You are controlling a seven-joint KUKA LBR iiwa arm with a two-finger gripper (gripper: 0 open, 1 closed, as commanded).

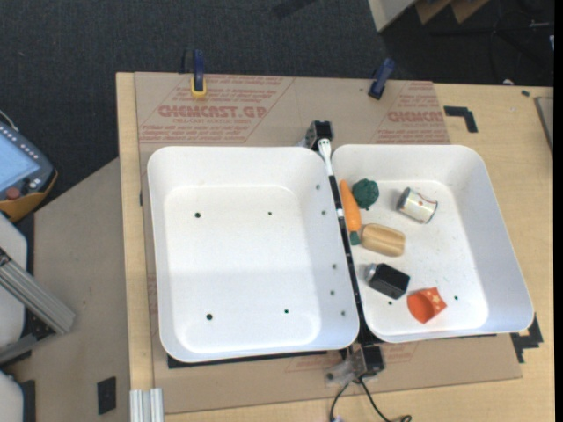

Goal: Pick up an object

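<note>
Rig hw at frame edges, can't tell if any of it belongs to the arm. Handheld unit (16,167) at left edge: dark casing, lit blue screen, orange part below. Grey metal rail (35,293) lower left: ribbed, runs diagonally, looks like alu extrusion. Thin dark cable (356,404) at front edge of tabletop (264,95), leading from a small black fitting (369,359) w/ silver bits.
</note>
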